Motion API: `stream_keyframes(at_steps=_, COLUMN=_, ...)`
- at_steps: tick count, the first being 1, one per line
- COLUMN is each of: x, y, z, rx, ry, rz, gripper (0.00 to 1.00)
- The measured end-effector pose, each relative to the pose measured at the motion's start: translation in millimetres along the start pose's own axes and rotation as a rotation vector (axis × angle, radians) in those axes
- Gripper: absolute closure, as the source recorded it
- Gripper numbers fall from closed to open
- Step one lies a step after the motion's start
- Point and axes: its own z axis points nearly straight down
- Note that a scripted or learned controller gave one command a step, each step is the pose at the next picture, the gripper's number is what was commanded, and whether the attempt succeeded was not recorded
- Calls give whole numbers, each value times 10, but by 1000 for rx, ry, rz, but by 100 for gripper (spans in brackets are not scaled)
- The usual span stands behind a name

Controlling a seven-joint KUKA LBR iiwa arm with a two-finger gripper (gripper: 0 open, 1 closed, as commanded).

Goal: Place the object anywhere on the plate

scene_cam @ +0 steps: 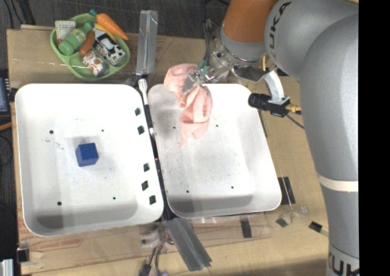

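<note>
Above right bin, pink cloth dangling, pinched in gripper.

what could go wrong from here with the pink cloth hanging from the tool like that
The pink cloth hangs from the tool by what looks like a small pinch, so it could slip out mid-move. Its loose lower end dangles near the right bin floor and might drag. I can't make out a plate; the blue cube sits in the left bin.

Brown bench carrying two white bins side by side, left bin, right bin. Green bowl of toy food sitting at back-left corner, behind left bin.
</note>
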Motion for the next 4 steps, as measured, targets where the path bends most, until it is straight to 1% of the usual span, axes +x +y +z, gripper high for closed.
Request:
stream_keyframes(at_steps=1, x=9, y=6, z=24, rx=2, ry=1, rz=-5, gripper=100)
stream_keyframes(at_steps=2, x=590, y=-25, z=-24, rx=2, ry=2, rz=-413, gripper=100)
stream_keyframes(at_steps=3, x=1154, y=15, z=86, rx=2, ry=3, rz=-818, gripper=100)
stream_keyframes(at_steps=4, x=1655, y=116, z=138, rx=2, ry=3, rz=-1115, gripper=100)
